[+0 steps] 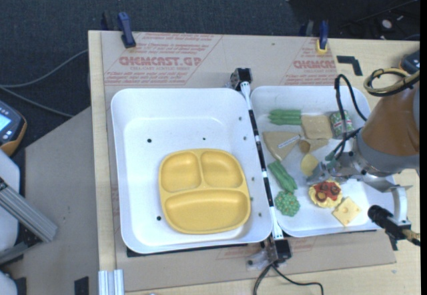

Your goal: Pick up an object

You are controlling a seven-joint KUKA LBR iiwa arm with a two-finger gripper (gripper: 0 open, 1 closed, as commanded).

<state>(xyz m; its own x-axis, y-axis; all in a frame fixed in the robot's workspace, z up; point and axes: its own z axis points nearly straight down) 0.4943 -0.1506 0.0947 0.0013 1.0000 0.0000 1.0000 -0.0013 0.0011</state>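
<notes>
I have the hand (pixel 331 168) down inside the right bin (pixel 293 97), low over the cluster of toy food, so I judge this to be the reach-and-close step of the pick, with nothing lifted yet. The wrist and the orange band cover most of the hand from above, so I cannot tell how it is set or whether it grips anything; it may be touching the yellow piece (pixel 309 164) just to its left, but the view is too poor to say. Just below the hand lies the little pizza slice (pixel 325 193), with a cheese wedge (pixel 347 210) beside that. Farther left are the green pepper (pixel 282 175) and the broccoli (pixel 287 203); above the hand sit a bread slice (pixel 316 126) and a green pod (pixel 285 116). The next move calls for a firm close on one piece, then a straight lift. Well off to the left, the other bin (pixel 133 113) carries a yellow divided plate (pixel 203 190).
</notes>
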